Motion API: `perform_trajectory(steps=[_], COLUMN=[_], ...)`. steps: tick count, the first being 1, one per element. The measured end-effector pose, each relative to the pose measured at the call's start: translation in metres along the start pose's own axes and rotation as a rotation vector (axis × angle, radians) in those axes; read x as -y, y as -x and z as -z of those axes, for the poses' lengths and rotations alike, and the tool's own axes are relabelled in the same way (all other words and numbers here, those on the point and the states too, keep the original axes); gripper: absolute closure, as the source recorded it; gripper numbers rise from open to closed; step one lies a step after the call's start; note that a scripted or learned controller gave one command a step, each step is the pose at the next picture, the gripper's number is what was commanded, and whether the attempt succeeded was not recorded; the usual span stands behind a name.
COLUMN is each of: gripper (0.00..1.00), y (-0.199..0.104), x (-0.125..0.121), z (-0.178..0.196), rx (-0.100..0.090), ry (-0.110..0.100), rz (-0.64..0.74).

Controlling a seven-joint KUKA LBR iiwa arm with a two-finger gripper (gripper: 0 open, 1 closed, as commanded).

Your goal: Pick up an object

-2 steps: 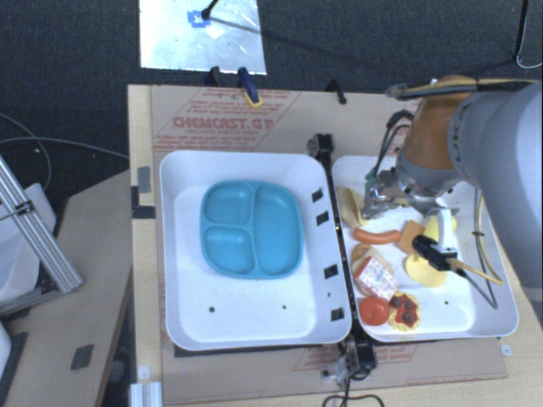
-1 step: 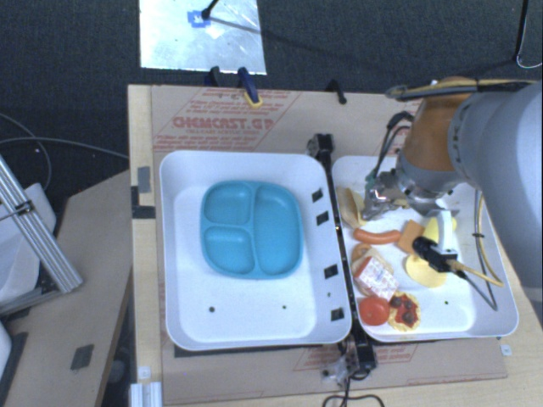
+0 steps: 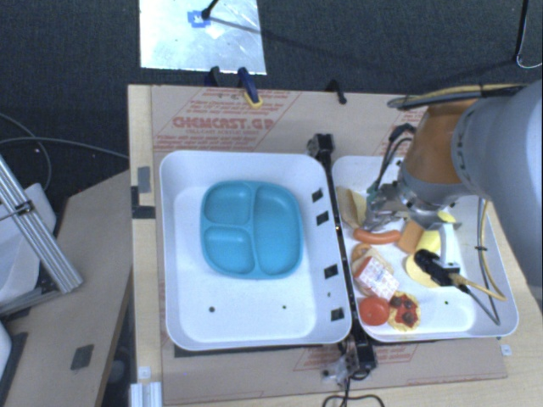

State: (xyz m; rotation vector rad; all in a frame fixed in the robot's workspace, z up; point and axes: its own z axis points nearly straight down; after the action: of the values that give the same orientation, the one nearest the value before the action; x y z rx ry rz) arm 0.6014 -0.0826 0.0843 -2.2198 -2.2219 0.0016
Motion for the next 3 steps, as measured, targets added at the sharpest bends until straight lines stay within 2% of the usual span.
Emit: perform_trajectory(steps=[1, 2, 3], gripper=[1.0, 1.0, 1.0], y=[0.0, -0.124, -0.176], x=[-0.002, 0.046, 0.05], z=[0.011, 0.106, 0.1], rx=[0.0, -0.007, -0.003], ry=[0.005, 0.009, 0.003], rz=[0.0, 0.016, 0.009])
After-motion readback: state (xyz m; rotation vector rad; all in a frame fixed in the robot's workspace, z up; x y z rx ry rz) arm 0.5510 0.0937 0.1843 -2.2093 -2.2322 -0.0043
